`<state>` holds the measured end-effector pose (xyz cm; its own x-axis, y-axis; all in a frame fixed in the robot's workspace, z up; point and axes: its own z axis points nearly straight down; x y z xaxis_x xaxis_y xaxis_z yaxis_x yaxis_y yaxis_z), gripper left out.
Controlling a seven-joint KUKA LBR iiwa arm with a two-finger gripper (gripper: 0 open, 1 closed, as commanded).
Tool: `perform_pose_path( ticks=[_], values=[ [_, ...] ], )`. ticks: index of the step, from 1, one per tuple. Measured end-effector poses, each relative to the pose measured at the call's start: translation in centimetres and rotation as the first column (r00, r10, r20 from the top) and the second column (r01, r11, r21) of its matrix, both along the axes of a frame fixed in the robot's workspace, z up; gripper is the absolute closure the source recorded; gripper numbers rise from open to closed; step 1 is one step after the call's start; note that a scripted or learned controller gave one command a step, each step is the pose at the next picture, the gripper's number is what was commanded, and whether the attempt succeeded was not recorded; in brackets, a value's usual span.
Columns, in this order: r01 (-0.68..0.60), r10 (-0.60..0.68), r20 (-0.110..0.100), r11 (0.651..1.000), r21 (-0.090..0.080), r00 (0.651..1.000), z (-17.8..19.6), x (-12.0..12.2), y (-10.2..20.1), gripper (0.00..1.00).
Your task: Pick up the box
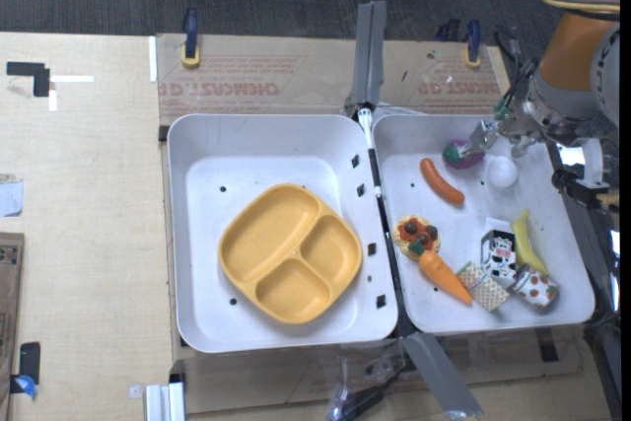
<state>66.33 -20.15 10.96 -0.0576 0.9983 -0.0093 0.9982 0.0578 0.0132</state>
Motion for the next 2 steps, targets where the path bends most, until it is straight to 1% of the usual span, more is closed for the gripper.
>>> perform_pose_path(
  ticks=[1, 2],
  values=[
    [-0.203, 0.203, -0.011, 0.979, 0.005, 0.979, 7.8, -0.4, -1.2, 0.0],
    [-0.151, 0.151, -0.014, 0.988, 0.008, 0.988, 5.6, -0.4, 0.6, 0.0]
  ],
)
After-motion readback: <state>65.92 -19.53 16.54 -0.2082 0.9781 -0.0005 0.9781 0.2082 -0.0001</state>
